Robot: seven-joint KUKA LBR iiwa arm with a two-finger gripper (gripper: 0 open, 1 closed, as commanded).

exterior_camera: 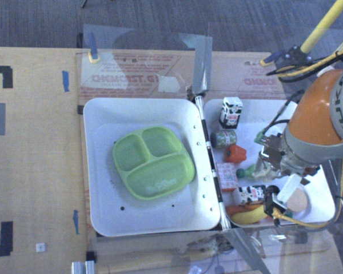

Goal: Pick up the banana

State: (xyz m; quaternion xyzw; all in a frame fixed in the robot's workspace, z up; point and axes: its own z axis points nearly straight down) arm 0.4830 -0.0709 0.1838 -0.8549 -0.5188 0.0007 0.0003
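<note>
Logged claw (262, 173) down inside the right bin (326, 210), reaching in at a slant from the arm side; cannot tell how far open from this angle, and see nothing visibly gripped. Just beside the claw, toward the camera: small cow-print carton (250, 194). Past that carton, hard against the bin's near wall: banana (248, 214), lying flat, touching an orange-red piece (235, 209). Probably slid down and lodged there, hence the crowded corner. Judged not yet over target; would need moving nearer the camera and clearing the carton before descending. From the claw toward the other bin: green bit (247, 172), pink packet (226, 176), red-orange item (235, 153). Farther from the camera: green can (224, 137), second carton (231, 112). On the claw's arm side: tan round item (298, 200). Well apart, in the left bin (103, 124): green divided plate (154, 161), centred, likely just clutter for this task
</note>
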